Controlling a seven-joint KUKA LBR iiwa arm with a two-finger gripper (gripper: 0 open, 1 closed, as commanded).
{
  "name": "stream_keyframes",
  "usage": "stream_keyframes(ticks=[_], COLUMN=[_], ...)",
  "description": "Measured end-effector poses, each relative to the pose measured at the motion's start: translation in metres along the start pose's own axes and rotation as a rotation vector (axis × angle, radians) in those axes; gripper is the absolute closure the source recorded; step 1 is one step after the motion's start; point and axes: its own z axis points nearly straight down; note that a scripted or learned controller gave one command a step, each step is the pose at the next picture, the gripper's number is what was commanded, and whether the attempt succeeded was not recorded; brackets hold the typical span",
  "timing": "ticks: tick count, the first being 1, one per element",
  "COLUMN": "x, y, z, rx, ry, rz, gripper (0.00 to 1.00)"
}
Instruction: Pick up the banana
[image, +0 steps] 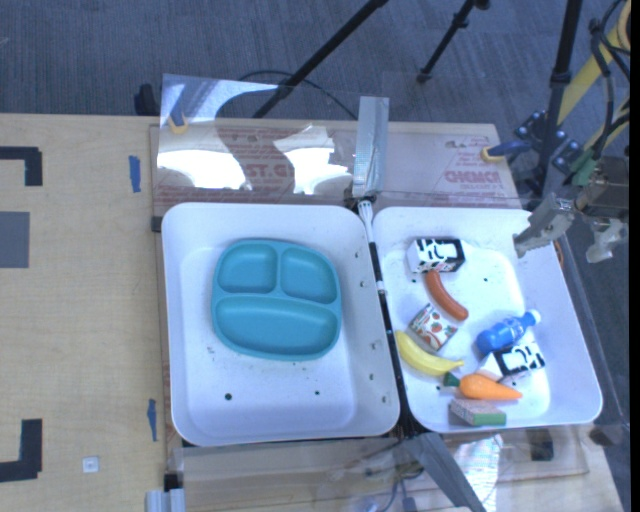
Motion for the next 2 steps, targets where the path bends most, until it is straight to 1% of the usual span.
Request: stream_keyframes(ticks=[1,2], x=[0.041,0.084], y=[-0.005,-0.01], z=[0.155,0.248], rx=[0.002,0.005], ry=[0.001,0.002], rz=[0.035,-0.205], gripper=[0.0,0.0])
